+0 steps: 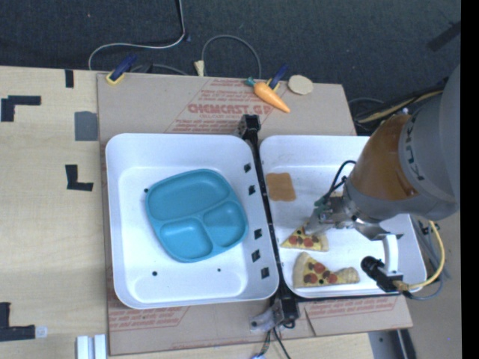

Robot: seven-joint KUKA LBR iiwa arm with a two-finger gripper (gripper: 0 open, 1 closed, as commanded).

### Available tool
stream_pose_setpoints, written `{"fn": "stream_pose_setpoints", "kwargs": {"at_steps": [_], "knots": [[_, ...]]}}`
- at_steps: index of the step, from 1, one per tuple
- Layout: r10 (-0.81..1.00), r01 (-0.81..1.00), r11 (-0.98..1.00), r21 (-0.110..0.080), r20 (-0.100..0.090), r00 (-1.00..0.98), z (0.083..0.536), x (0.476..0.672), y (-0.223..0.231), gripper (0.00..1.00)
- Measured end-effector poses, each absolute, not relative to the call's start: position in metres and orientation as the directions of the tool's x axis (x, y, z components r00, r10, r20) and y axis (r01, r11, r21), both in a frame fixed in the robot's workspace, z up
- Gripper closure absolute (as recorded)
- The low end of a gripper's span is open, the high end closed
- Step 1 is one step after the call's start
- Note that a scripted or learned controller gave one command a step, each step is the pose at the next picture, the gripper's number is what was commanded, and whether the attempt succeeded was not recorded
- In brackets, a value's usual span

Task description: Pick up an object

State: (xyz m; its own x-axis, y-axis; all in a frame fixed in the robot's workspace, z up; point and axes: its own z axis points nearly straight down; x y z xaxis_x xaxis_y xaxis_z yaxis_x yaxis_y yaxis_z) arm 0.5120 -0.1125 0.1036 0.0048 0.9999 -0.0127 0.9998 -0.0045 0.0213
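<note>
The small toy pizza slice with red topping (304, 239) lies flat on the floor of the right-hand white bin (322, 149), left of centre and towards the near side. A larger toy pizza slice (323, 273) lies just nearer than it, and a flat brown square like a toast piece (281, 187) lies farther back by the bin's left wall. The small slice looks light, thin and stiff, probably plastic or rubber, with a slick surface. Lying so flat, it offers little height to pinch, so the best hold is likely across its narrow width near the crust edge, pressing down to the bin floor.

The grey arm with its orange band (383, 167) reaches in from the right and bends down over the right bin. The hand (323, 214) points down and left, its tip just above or touching the small slice's far right edge. Whether it is released or clenched I cannot tell; nothing is visibly lifted.

The left-hand white bin (120, 155) holds a blue divided plastic plate (196, 214).
</note>
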Motion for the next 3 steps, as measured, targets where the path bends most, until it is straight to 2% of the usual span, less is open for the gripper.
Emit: {"fn": "stream_pose_setpoints", "kwargs": {"at_steps": [1,2,3], "knots": [[1.000,1.000,-0.004,0.019,-0.012,0.004,0.103,0.511,-0.112,0.00],[1.000,1.000,0.003,0.008,-0.005,-0.002,0.089,0.586,-0.101,0.00],[1.000,1.000,0.002,0.006,-0.003,-0.002,0.090,0.651,-0.097,0.00]]}}
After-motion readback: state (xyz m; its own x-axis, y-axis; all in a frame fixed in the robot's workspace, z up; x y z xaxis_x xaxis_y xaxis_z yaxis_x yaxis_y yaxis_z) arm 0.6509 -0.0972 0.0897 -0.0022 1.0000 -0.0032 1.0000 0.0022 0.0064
